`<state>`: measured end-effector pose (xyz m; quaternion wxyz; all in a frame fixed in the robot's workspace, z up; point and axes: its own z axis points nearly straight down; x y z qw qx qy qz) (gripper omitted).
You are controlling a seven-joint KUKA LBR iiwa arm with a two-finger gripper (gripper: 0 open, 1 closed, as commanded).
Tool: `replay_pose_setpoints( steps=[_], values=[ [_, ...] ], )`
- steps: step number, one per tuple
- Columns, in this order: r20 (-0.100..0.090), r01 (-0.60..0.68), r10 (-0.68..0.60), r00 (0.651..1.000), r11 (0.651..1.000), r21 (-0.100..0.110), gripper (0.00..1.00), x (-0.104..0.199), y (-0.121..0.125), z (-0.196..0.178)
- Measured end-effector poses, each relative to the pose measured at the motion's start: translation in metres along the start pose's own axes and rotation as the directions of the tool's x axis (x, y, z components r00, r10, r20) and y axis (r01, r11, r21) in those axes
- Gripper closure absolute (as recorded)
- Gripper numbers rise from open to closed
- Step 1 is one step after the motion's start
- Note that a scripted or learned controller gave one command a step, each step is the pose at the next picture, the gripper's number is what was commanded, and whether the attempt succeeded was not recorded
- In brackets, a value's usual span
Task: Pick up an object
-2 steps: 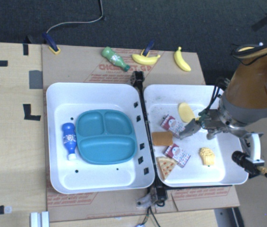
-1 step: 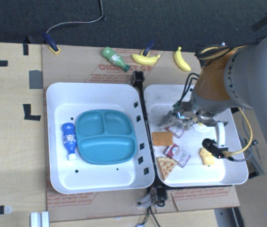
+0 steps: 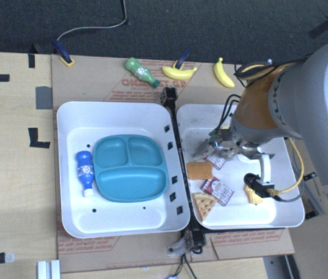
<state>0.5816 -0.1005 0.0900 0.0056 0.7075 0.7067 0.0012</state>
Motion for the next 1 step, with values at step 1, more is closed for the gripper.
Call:
replay_pose_setpoints(
  steps=[1],
  values=[
    [0.001,0.002,-0.001,1.000,1.000,-0.011,0.00,0.0021,-0.0065,-0.0013]
  ],
)
